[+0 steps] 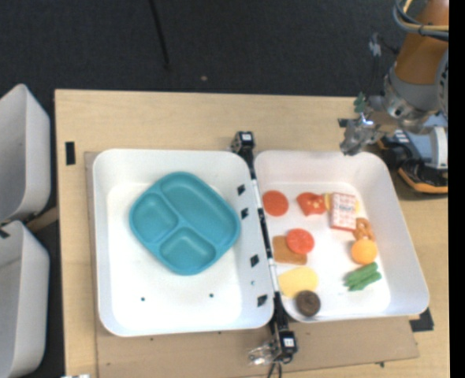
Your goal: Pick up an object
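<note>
The things to pick from all lie in the right bin (402,235): two red discs (275,203), (299,239), a red strawberry-like piece (312,203), a small printed packet (344,211), an orange ball (364,251), a green pod (362,277), a yellow lump (297,280), a brown slab (284,251) and a dark round doughnut-like piece (306,302). They sit loosely scattered, most apart from one another, which I'd guess is meant to leave room around each piece; the brown slab touches the lower red disc and the doughnut sits against the yellow lump, so those look harder to take cleanly.

The left bin (106,290) bears a blue divided plate (184,222), lying tilted across its middle, likely a place to put things.

The gripper (354,142) hangs over the bench (177,116) just beyond the right bin's far rim, above none of the pieces. Whether its jaws are apart or together I cannot tell; nothing is seen between them. The pick looks not yet begun.
</note>
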### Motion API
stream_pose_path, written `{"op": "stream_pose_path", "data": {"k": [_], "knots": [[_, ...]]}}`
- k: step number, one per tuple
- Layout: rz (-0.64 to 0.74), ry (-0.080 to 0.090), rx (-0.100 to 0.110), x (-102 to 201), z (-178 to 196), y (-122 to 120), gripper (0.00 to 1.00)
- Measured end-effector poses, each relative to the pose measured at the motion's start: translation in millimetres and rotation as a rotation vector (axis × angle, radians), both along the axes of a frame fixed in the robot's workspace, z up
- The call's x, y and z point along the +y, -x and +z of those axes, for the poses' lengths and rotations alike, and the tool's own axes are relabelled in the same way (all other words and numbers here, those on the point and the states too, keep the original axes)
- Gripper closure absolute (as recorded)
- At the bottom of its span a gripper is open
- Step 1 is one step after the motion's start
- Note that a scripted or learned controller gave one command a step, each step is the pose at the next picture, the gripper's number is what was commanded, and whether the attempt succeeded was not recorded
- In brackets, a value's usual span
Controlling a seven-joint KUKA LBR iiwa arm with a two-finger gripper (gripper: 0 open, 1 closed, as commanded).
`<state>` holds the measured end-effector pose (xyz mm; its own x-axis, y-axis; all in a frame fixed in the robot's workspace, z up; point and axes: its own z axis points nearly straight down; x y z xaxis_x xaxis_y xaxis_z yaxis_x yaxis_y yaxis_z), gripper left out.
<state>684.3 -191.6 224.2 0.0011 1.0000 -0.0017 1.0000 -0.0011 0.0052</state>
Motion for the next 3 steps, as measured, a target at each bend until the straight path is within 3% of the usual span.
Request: {"op": "stream_pose_path", "data": {"k": [1, 2, 3], "knots": [[0.004, -0.001, 0.003, 0, 17, -1, 1.0], [0.007, -0.002, 0.006, 57, 13, 15, 1.0], [0.006, -0.002, 0.007, 103, 7, 15, 1.0]]}}
